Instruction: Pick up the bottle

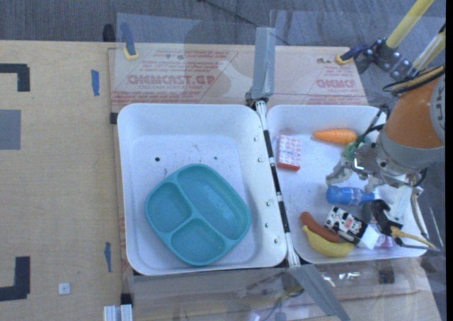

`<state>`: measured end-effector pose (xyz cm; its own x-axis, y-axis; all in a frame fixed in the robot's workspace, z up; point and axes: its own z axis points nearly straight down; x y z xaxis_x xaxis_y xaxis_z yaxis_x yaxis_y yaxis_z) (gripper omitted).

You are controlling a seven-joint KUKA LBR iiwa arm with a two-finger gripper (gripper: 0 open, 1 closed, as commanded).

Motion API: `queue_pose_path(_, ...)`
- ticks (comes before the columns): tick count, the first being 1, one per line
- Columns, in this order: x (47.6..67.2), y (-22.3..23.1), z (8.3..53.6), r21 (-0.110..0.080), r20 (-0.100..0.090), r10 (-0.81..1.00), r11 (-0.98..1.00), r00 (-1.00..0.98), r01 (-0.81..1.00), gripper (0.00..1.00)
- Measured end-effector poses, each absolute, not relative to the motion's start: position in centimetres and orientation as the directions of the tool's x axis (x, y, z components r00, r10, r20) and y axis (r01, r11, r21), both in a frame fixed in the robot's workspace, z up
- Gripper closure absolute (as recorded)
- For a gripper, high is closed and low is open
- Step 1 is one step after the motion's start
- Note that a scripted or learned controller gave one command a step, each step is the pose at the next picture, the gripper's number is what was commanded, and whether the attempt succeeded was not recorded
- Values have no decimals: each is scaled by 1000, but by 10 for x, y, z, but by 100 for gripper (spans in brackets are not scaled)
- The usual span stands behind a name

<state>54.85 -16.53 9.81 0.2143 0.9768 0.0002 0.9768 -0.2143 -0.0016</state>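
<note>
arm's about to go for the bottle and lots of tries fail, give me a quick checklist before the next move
1. Bottle located: ok. The blue bottle lies on its side in the right bin.
2. Gripper near the bottle: ok. The gripper is just above it.
3. Bottle between the fingers: cannot tell from this slant.
4. Room around the bottle: not ok. The patterned box and the sausage lie close below it.
5. Carrot and pink packet out of the way: ok.
6. Left bin: ok. The teal plate sits apart from the action.
</note>
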Motion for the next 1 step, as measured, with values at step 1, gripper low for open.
queue_pose_path(1, 533, -150, 88, 12, 0, 947, -323, 323, 946, 0)
